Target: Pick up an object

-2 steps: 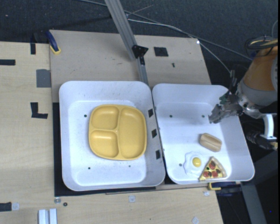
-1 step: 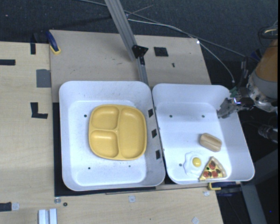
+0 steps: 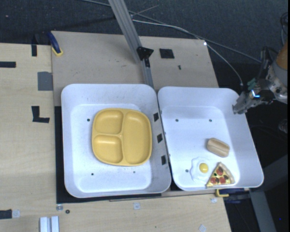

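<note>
The arm enters at the right edge of the camera view, its gripper (image 3: 241, 105) hanging over the outer right rim of the right bin (image 3: 183, 98), near that bin's far corner and well apart from the objects inside. Whether the gripper is open or closed cannot be told; nothing shows in its grasp. 2 shallow white bins sit side by side on the bench (image 3: 19, 129). The left bin (image 3: 77, 100) holds 1 yellow divided plate (image 3: 122, 137) with 3 compartments, lying flat near the bin's centre. The right bin holds 3 toy foods grouped toward its near right corner: 1 bread roll (image 3: 217, 147), 1 fried egg (image 3: 201, 169) and 1 pizza slice (image 3: 220, 175), the egg just beside the pizza slice.
</note>
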